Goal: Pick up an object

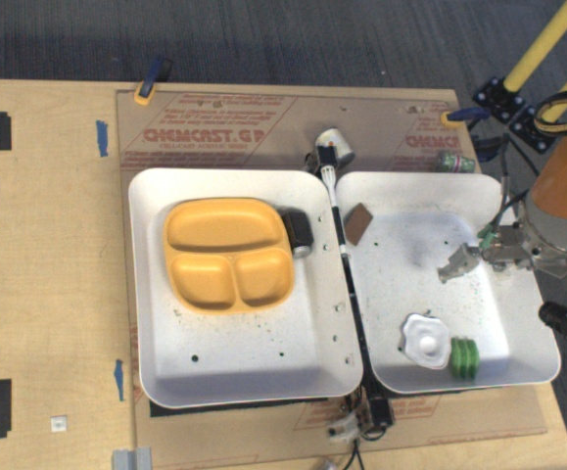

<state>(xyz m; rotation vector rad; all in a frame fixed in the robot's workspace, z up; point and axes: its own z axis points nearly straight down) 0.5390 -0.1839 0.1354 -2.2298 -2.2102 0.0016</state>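
Observation:
My gripper hangs over the right part of the right bin, reaching in from the right edge, and I see nothing held in it. A small brown block lies near that bin's upper left corner, well to the left of the gripper. A white round piece and a green ribbed piece lie side by side near the bin's front edge, below the gripper. In the left bin sits a yellow divided plate with a black object against its right side.
The two bins meet along a raised rim in the middle. They rest on a cardboard sheet on the wooden bench. A yellow pole and cables stand at the upper right, behind the arm.

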